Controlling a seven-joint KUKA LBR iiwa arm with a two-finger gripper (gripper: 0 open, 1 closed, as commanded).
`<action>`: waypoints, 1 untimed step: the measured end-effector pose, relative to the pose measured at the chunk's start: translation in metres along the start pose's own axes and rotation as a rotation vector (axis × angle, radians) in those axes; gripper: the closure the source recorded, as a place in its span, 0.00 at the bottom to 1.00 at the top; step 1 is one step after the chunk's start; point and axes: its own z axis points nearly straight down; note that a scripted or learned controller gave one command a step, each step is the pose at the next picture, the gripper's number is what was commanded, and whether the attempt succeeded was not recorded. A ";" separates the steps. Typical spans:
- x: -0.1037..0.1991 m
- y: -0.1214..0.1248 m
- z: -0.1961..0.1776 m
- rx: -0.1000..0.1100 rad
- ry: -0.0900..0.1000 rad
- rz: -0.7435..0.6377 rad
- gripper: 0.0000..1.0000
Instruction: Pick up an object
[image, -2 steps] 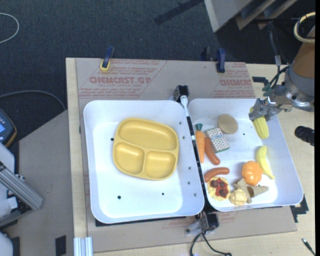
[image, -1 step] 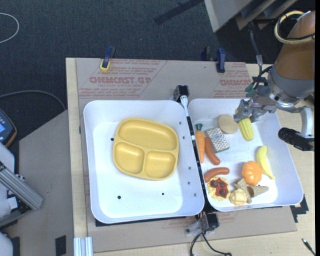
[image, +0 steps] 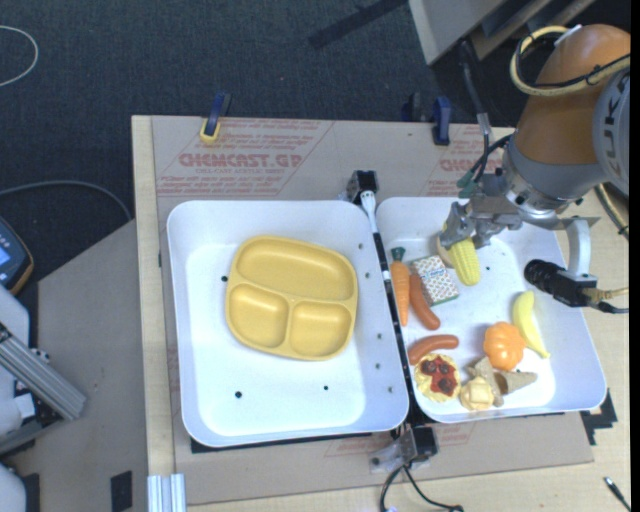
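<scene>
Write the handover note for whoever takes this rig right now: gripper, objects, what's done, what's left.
Gripper: over the upper left of the right bin, down at the corn cob. Whether it grips the corn cannot be told from this view.
Right bin: corn cob, carrot, sausage, patterned packet, banana, orange, more toy food along the near side.
Left bin: yellow divided tray.
Done: arm is at the corn.
Left: confirm the grasp and lift the corn clear.
</scene>
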 end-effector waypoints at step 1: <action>0.038 -0.013 0.002 0.001 0.000 0.000 1.00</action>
